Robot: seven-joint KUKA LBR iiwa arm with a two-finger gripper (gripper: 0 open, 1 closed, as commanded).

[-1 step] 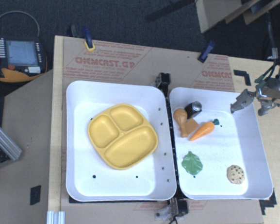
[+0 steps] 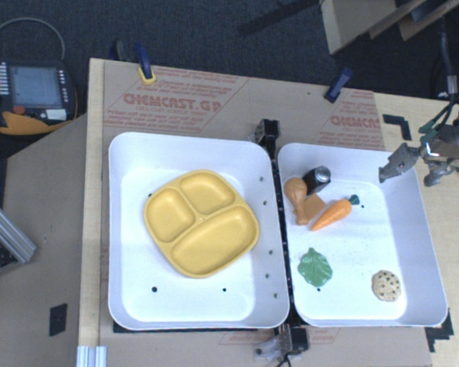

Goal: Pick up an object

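Observation:
The right bin [image 2: 414,259] holds several small things. An orange toy carrot [image 2: 332,214] lies at its upper left, beside a tan pear-shaped piece [image 2: 295,196] and a dark can [image 2: 318,177]. A green leafy piece [image 2: 315,268] and a speckled cookie [image 2: 386,285] lie nearer the front. My gripper [image 2: 416,169] hangs over the bin's far right corner, open, with nothing between its fingers. It is well to the right of the carrot and above the cookie in the view.
The left bin [image 2: 135,170] carries a yellow divided plate [image 2: 202,223]. Both bins sit on a cardboard sheet [image 2: 221,98] held by clamps. A teach pendant [image 2: 32,89] lies off the bench at the far left.

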